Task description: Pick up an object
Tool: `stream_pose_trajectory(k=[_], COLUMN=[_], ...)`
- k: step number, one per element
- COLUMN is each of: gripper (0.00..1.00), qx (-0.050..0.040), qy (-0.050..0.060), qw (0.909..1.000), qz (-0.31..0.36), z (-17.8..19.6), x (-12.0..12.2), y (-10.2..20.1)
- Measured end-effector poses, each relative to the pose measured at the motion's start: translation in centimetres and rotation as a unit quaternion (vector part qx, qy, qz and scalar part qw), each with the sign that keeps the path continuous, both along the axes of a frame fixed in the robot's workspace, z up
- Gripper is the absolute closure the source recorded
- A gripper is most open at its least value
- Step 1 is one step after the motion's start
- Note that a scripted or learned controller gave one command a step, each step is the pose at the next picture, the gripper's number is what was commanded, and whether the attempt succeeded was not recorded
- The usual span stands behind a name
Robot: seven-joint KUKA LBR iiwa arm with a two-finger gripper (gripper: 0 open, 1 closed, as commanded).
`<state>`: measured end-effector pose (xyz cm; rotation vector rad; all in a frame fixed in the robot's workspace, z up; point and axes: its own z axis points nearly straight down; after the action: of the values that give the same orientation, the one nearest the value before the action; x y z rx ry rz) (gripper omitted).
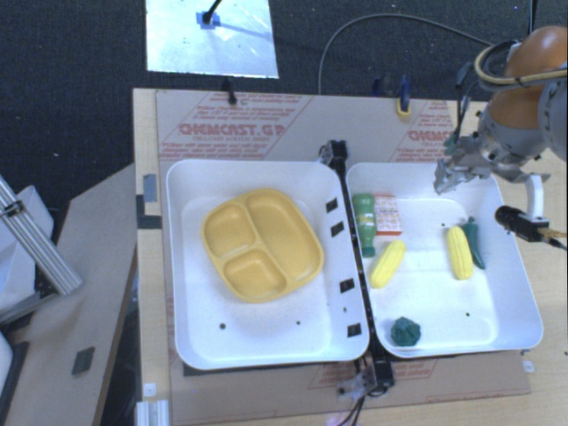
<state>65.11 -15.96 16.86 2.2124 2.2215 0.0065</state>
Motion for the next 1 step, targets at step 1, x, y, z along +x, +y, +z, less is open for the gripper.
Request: stream_pose_trajectory(k=[1], gripper=[1.00], qx=[0.0001], qy=[0.001], qw=[1.0000], qz=[0.001], z=[5.13], x=[0.14], y=[-0.01])
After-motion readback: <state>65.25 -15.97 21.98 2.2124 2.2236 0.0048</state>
